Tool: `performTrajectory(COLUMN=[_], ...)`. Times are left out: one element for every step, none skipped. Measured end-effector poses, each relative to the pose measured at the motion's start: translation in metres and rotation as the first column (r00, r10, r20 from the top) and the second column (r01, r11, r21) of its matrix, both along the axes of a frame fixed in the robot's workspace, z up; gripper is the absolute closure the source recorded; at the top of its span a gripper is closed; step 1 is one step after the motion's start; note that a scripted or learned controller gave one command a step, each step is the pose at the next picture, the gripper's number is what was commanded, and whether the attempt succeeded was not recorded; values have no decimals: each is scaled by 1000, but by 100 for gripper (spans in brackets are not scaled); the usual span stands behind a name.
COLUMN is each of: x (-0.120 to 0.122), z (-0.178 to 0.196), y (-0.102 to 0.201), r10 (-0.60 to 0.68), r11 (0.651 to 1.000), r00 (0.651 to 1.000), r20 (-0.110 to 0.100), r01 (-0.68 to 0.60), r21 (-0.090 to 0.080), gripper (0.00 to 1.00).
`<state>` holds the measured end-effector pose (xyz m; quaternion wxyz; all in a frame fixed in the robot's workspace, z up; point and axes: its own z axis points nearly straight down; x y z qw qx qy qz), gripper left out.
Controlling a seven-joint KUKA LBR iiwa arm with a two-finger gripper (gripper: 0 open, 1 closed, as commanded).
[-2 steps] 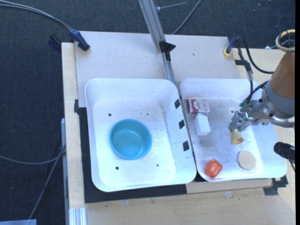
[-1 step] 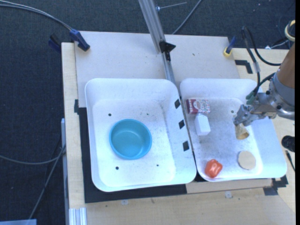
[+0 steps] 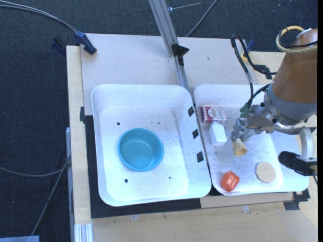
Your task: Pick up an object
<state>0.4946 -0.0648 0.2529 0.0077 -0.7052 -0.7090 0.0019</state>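
Observation:
My gripper [image 3: 238, 137] hangs low over the middle of the right bin [image 3: 224, 93]. A small yellowish piece [image 3: 239, 148] lies right at its tip; the view does not show whether it is gripped. A white block [image 3: 218, 134] lies just left of the gripper. Behind the block is a red and white carton [image 3: 213, 114]. A red-orange round thing [image 3: 229, 181] sits near the bin's front edge, and a beige disc [image 3: 266, 172] lies to its right. In the left bin [image 3: 151, 107] stands a blue bowl [image 3: 141, 149].
A metal pole [image 3: 166, 26] slants in from the top down to the wall between the two bins. Black clips [image 3: 196, 133] sit along that wall. Cables [image 3: 245, 54] run over the bench behind the right bin.

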Motion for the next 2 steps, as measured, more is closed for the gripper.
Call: performTrajectory(x=[2,11], z=[-15,-22], y=[54,104], r10=[1,1], r11=[1000,1000], r00=[1000,1000], r20=[-3,2], r01=[-1,-1], r21=[-1,-3], gripper=[100,100])
